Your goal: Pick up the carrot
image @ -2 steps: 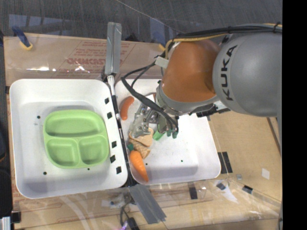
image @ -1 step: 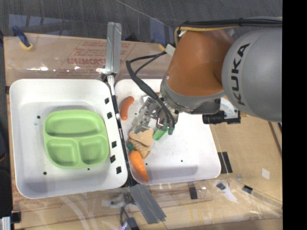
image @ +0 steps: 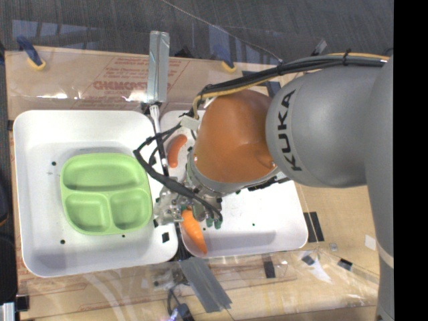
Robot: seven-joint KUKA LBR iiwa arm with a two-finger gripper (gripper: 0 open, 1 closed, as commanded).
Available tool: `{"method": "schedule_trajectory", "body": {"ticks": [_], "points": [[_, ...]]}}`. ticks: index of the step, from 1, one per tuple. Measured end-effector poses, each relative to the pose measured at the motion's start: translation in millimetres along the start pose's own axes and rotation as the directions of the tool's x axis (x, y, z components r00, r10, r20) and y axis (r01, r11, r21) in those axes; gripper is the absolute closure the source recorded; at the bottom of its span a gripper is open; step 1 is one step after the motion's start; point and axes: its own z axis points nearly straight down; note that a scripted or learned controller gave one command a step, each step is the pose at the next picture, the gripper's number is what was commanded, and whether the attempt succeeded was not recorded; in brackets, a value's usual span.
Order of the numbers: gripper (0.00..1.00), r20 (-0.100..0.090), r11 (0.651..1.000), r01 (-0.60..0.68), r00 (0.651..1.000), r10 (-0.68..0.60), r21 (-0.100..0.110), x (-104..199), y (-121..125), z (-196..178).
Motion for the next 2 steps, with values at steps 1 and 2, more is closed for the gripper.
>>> {"method": "schedule_trajectory", "body": {"ticks": [1,2], "points": [[1.00,0.006,0.957,0.290,0.957,-0.290,0.000,-0.1,62.8,-1.4],[1.00,0.005,0.904,0.428,0.904,-0.428,0.000,-12.5,119.8,12.8]]}}
